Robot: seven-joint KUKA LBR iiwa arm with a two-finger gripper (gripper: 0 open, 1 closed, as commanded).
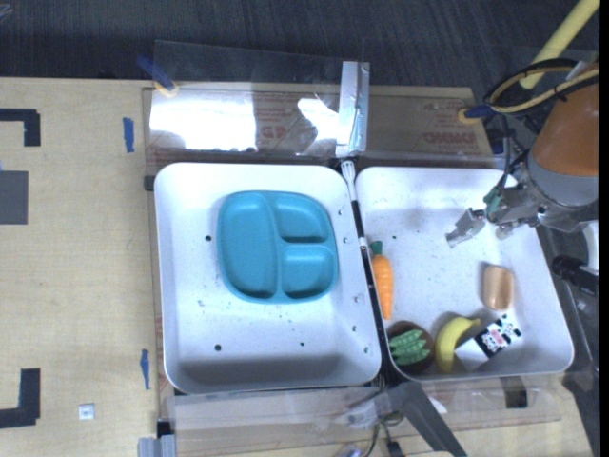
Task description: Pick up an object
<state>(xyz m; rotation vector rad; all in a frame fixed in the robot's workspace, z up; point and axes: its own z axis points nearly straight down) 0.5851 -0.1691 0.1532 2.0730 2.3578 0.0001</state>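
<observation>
White bins: two sit side by side on the bench; the left bin (181,284) holds a blue divided plate (278,244).
Right bin (419,198): a toy carrot (382,282) lies along its left wall; a green toy (409,344), a banana (451,337), a black-and-white toy (497,336) and a tan bread-like piece (497,285) gather at the near end.
Gripper (466,227): hangs over bare floor in the right bin, apart from every toy; fingers spread, nothing between them.
Writing: faint red print on the cardboard (433,127) behind the bins, unreadable.

Bright, even overhead light – strong glare on the clear panel (249,112); image slightly soft
</observation>
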